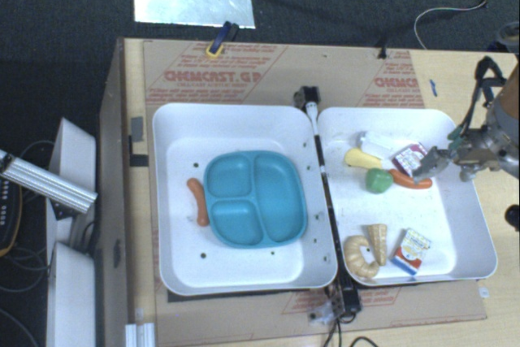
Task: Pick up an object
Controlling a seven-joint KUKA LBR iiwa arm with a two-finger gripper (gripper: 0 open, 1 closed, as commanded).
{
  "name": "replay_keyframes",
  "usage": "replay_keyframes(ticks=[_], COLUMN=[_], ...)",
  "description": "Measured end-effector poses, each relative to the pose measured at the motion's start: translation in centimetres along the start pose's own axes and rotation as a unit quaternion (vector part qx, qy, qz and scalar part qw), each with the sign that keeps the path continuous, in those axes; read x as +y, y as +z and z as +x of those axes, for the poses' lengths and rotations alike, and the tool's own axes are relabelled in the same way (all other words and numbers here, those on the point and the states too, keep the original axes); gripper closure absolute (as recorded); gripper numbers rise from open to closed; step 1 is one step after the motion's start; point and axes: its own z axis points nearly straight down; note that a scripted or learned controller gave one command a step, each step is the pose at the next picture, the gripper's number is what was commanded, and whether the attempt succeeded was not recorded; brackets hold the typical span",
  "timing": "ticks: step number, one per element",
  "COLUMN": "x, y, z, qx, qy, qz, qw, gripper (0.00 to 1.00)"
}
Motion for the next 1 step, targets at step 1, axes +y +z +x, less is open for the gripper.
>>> replay_keyframes(ticks=[1], x=[5.04], y=[9.13], z=[-0.45], qx=[0.0], qy=[0.0], qz=[0.001], qw=[1.0], gripper=[0.0])
